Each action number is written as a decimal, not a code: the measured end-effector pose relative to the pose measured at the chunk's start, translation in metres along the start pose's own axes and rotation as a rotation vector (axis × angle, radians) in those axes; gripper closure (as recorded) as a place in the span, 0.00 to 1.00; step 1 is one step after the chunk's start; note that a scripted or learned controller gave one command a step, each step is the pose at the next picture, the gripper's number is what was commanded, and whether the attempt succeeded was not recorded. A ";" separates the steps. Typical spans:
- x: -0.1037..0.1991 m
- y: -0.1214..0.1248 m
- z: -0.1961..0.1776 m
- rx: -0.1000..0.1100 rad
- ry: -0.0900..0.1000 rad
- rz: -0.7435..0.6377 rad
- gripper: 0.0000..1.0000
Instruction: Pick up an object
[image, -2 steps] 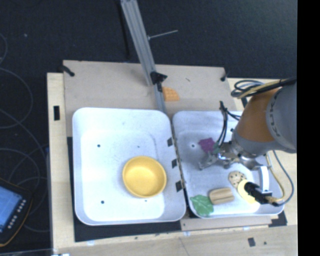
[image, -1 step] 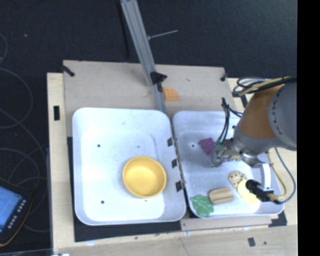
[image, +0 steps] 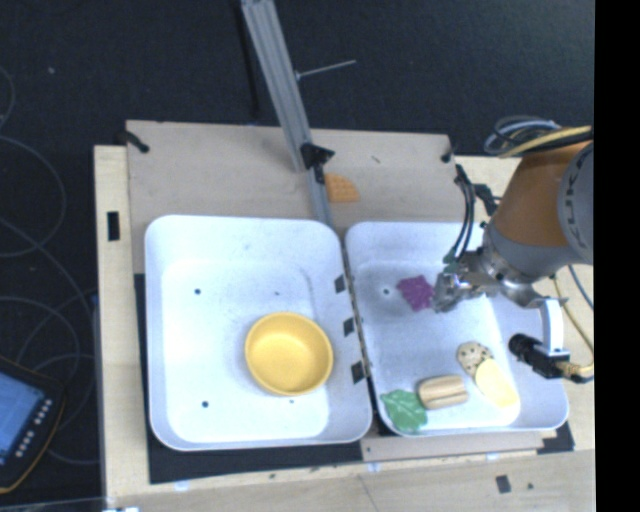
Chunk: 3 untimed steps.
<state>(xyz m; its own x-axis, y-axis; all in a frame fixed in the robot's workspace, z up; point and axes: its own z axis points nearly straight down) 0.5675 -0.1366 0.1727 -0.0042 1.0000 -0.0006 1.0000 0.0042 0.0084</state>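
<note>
My gripper (image: 447, 291) hangs low over the upper middle of the right bin (image: 400, 240), just right of a small purple object (image: 414, 292) that lies on the bin floor. The fingertips are close beside that object, and I cannot tell if they touch it. Near the bin's front edge lie a green piece (image: 404, 408), a tan cylinder (image: 442, 391), a pale yellow oblong piece (image: 496, 381) and a small spotted beige piece (image: 474, 354). A yellow bowl (image: 289, 352) sits upright in the left bin (image: 200, 250).
A grey metal pole (image: 285, 100) slants from the top down to the gap between the bins. An orange block (image: 341, 188) lies on the bench behind the bins. Black cables run along the arm's wrist at the right.
</note>
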 end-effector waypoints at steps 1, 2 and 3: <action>0.006 -0.002 -0.048 0.001 0.000 -0.001 1.00; 0.006 0.000 -0.102 0.001 0.000 -0.001 1.00; 0.053 -0.005 -0.105 0.006 0.002 -0.003 1.00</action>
<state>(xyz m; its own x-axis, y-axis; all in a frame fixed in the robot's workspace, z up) 0.5609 -0.0832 0.2780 -0.0072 1.0000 0.0009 1.0000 0.0072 0.0023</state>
